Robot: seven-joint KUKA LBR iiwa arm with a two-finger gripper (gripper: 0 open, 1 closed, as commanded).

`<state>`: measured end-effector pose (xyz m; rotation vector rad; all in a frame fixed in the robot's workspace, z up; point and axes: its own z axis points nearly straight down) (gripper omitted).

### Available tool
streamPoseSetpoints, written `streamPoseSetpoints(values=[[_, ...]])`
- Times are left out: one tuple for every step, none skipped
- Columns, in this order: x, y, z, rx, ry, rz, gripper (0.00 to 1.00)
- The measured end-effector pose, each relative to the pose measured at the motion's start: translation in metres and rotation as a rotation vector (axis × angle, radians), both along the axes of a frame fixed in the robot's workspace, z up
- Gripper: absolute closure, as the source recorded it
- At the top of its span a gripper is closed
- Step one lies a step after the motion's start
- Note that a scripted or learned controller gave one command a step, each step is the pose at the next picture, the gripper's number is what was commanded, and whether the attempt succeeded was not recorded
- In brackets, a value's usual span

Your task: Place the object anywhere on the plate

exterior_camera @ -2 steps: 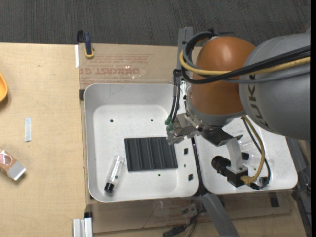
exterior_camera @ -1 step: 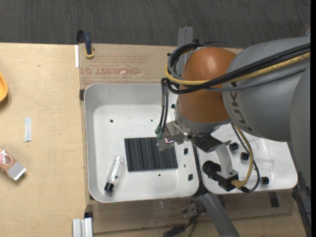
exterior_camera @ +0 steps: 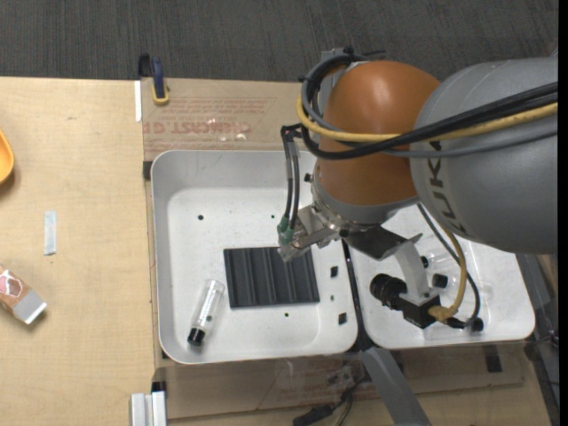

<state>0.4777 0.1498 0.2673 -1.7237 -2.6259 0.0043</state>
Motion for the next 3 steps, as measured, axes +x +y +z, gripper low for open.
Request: streamPoseSetpoints(values=[[0.007,-0.026,-0.028,0.000,0.002,0.046,1.00],[0.014,-0.010,-0.052,0.000,0.002,0.016,1.00],[0.000,-0.002,-0.026,0.000,0.000,0.036,1.00]])
